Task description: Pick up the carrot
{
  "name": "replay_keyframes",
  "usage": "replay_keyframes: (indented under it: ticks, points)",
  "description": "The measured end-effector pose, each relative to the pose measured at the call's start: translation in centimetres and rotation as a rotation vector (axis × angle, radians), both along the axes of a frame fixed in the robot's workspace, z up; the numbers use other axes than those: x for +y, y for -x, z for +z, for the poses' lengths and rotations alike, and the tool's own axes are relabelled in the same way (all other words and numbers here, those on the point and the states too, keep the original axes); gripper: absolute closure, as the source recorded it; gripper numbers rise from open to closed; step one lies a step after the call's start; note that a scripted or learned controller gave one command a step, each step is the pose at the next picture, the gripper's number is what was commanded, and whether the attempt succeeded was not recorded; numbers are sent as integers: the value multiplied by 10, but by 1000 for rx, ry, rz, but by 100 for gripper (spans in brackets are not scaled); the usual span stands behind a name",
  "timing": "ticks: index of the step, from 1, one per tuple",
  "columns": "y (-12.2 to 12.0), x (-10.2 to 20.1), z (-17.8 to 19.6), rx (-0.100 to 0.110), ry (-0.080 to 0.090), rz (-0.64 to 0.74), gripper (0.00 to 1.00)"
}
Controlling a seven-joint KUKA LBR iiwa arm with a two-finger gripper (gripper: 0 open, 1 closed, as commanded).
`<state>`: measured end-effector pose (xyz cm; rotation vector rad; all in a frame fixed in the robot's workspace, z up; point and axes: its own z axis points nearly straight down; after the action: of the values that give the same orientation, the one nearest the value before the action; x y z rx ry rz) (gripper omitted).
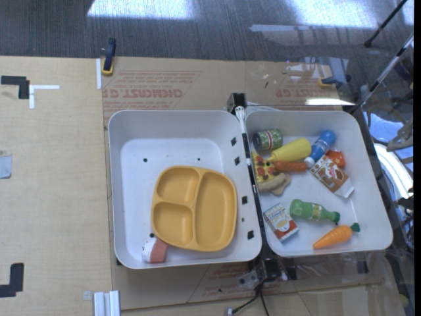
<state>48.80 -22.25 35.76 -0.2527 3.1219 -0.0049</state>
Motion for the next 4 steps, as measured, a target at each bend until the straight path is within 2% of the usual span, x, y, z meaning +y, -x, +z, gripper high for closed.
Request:
replay_keyframes:
  ticks: [1, 2, 3, 4]
  points:
    - [-3, 0, 10, -11, 3, -3, 100]
    - [-3, 0, 10, -11, 2, -4, 0]
    - [-6, 0, 20, -21, 5, -5, 100]
    - [-6, 0, 20, -21, 5, -6, 0]
